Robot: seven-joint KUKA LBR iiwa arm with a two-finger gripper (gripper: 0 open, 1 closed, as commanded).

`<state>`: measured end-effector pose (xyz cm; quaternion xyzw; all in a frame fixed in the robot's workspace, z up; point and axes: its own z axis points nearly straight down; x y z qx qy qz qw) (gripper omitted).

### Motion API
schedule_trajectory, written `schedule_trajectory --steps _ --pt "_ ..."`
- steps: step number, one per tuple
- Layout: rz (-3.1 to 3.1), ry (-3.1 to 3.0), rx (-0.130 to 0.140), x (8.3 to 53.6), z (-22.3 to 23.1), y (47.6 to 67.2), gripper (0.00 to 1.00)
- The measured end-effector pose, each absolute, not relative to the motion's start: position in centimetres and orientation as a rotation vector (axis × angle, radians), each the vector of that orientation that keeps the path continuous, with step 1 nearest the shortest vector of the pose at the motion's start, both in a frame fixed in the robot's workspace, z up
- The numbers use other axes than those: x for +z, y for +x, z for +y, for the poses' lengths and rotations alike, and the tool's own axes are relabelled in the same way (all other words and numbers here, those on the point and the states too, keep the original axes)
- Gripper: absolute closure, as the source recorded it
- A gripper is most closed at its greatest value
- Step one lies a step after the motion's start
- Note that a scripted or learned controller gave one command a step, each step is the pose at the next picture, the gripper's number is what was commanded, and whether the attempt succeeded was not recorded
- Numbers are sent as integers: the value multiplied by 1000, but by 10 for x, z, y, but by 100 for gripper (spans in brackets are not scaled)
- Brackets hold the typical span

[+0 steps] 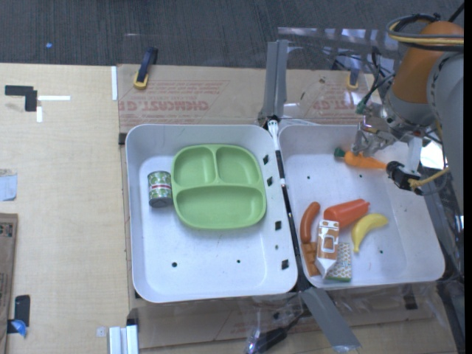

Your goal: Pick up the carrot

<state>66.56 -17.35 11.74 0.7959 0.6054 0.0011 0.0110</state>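
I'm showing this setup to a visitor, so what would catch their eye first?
Probably the light green divided plastic plate in the middle of the left white bin. Next, the right white bin, where the end effector hangs right above the orange carrot near the far wall, with a yellow banana nearer the front.

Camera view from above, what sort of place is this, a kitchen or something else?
Probably a robot lab bench, not a kitchen: a grey arm reaches over two white bins, toy-like food such as a carrot and banana lies inside, and clamps pin the board.
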Motion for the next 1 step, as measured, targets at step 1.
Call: schedule_trajectory --steps 1 --pt "1882 2517 -5 182 -125 639 100"
